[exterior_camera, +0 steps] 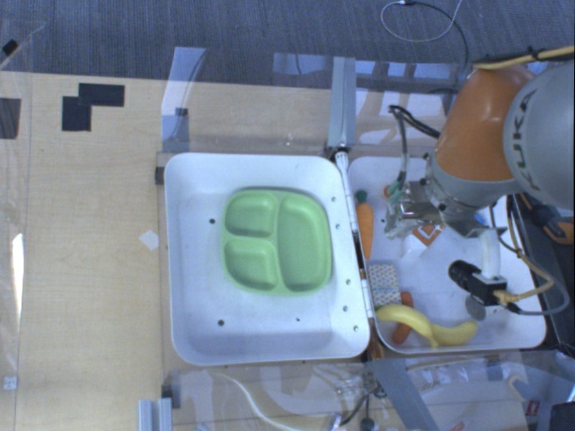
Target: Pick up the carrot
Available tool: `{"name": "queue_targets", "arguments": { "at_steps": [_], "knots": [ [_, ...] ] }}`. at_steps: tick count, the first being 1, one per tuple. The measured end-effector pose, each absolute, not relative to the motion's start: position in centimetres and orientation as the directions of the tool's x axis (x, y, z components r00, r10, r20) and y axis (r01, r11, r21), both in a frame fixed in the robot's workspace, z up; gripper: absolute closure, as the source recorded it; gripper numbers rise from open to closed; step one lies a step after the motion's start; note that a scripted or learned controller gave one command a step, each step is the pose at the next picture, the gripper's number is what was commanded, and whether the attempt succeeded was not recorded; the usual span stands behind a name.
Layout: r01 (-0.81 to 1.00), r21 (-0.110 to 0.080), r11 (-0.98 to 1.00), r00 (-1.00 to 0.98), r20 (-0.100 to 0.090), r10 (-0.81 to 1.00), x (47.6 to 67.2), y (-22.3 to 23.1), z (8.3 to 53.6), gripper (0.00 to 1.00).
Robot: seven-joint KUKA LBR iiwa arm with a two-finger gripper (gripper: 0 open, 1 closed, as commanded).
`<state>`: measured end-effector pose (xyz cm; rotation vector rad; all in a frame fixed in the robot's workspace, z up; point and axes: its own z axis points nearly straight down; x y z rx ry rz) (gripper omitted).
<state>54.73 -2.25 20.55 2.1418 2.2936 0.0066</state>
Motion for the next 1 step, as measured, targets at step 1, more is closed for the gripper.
{"name": "queue_targets", "arguments": {
  "at_steps": [1],
  "knots": [
    [0.982, 0.004, 0.188, -0.188, -0.001, 0.982, 58.24, 0.56, 18.47, 1.00]
  ]
}}
